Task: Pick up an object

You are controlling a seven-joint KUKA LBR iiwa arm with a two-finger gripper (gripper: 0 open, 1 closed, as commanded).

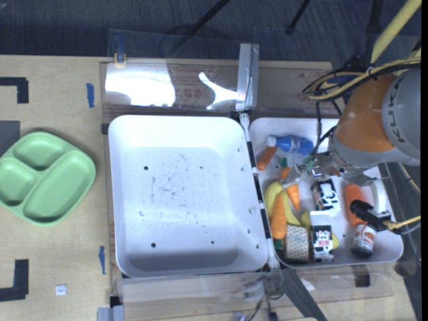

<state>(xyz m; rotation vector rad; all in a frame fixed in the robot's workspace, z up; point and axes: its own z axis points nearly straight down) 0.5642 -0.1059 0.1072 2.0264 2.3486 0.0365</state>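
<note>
My gripper (325,191) is lowered into the right bin (394,253), in the middle of its pile. The grey arm with the orange band (364,122) hangs over the bin's far right part. Close to the gripper's left lie a yellow banana (275,199) and an orange carrot (279,225). Just in front of it stands a white box with black marks (322,241). An orange object (353,196) lies to its right. Whether anything is gripped is hidden from this angle.
A blue bottle (292,144) and an orange-capped item (267,158) sit at the bin's far side. A patterned tape roll (297,243) and a small red-labelled bottle (363,241) are near its front. The left bin (180,186) adjoins it. A green divided plate (43,176) rests on the bench at far left.
</note>
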